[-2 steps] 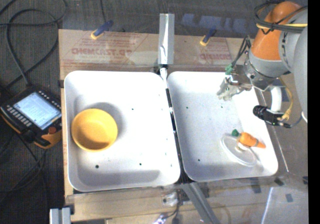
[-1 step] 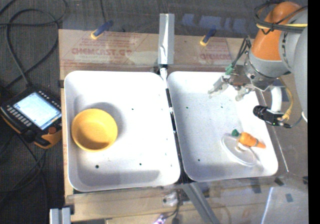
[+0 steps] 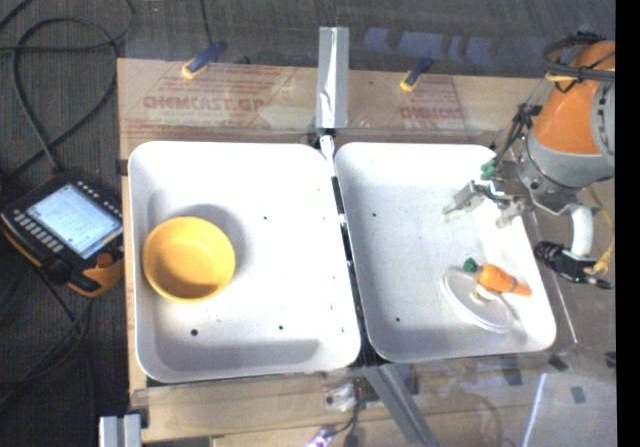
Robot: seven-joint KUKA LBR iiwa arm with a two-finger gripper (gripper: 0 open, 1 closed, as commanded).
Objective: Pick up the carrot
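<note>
Carrot: lies in right bin, below and just right of the claw. Claw: fingers spread, holding nothing.

Bowl in left bin, carrot in right bin, end effector above it

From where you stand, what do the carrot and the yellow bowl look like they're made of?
The carrot looks like a plastic toy: even, bright orange with a green stub, lying on a clear, glossy dish. The yellow bowl also looks plastic: smooth, uniform colour, dull sheen. Neither is certain.
</note>
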